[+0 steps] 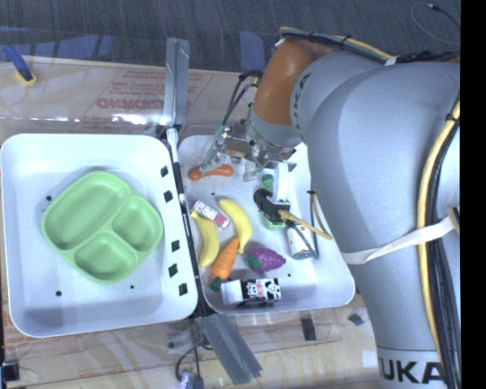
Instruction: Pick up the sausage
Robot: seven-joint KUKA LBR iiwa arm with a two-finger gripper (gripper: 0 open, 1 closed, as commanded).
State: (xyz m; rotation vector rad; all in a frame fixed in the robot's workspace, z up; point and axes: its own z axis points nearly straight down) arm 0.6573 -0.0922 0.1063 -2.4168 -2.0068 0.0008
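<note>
Camera view is looking down at a slant on the table [89, 96], which is carrying two shallow white bins side by side. The left bin [24, 217] is holding a green divided plate [103, 225], lying flat near its middle. The right bin [328, 278] is holding a scatter of toy foods. The sausage [211, 171], small and orange-red, is lying in the far left corner of the right bin, close to the wall that is dividing the two bins. The grey arm [373, 160] is reaching in from the right, with its orange band [287, 71] showing above the wrist, and the hand [241, 151] is hovering just beside the sausage, on its right and slightly above it. Whether the fingers are spread or pressed together cannot be told, as the wrist is covering them. Nearer the camera, two bananas [236, 221] are lying side by side, a carrot [223, 260] is resting just below them, a purple fruit [265, 258] is sitting beside the carrot, and a cow-patterned carton [259, 291] is lying at the near edge.
</note>
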